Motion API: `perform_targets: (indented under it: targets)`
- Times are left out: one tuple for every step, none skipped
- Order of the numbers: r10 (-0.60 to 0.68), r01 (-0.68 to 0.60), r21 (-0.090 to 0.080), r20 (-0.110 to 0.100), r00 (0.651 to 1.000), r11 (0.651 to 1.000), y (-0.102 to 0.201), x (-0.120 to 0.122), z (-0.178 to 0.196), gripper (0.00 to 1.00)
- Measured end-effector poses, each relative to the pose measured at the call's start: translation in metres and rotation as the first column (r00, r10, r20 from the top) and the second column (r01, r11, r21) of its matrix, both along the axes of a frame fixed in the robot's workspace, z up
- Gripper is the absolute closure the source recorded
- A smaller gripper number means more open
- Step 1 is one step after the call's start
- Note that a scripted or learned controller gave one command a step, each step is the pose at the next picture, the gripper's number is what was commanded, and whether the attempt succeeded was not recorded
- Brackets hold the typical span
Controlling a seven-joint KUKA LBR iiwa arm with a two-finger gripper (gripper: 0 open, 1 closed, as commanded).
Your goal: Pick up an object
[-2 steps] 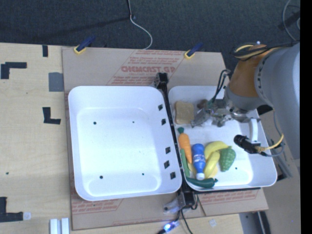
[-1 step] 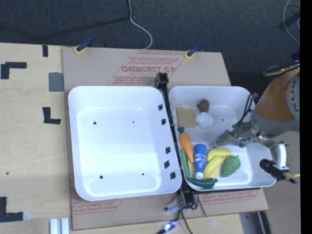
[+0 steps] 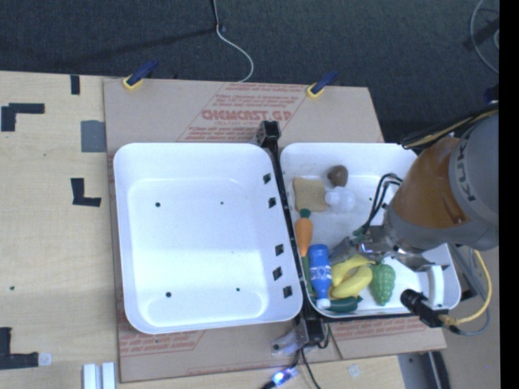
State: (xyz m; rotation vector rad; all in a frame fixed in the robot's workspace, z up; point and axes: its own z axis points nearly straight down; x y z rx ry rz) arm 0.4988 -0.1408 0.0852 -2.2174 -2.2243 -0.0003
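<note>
The right bin (image 3: 366, 154) holds several small objects. An orange carrot (image 3: 303, 235) lies by the left wall, with a blue bottle (image 3: 319, 271) below it. Yellow bananas (image 3: 353, 275) and a green bumpy piece (image 3: 383, 284) sit near the front, beside a dark green item (image 3: 344, 305). Further back lie a tan block (image 3: 310, 193), a brown ball (image 3: 337, 174) and a clear white lump (image 3: 340, 200). My gripper (image 3: 362, 245) hangs low over the bin, just above the bananas, under the orange-banded wrist (image 3: 430, 191). Its fingertips are hard to make out.
The left bin (image 3: 195, 233) lies beside the right one, split from it by a black divider (image 3: 280, 217). Both rest on a cardboard sheet (image 3: 235, 112) held by blue and yellow clamps. A black cable (image 3: 220, 23) trails at the back.
</note>
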Motion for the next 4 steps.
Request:
perform_targets:
  targets:
    - [0.001, -0.001, -0.01, 0.005, 1.0, 1.0, 0.021, 0.085, 0.0, 0.0]
    - [-0.002, 0.002, 0.0, -0.031, 1.0, 1.0, 0.047, 0.166, -0.002, 0.0]
    - [-0.007, 0.007, -0.004, -0.032, 0.999, 1.0, 0.043, 0.163, 0.008, 1.0]
    - [-0.002, 0.002, 0.0, 0.004, 1.0, 1.0, 0.064, 0.106, 0.105, 1.0]
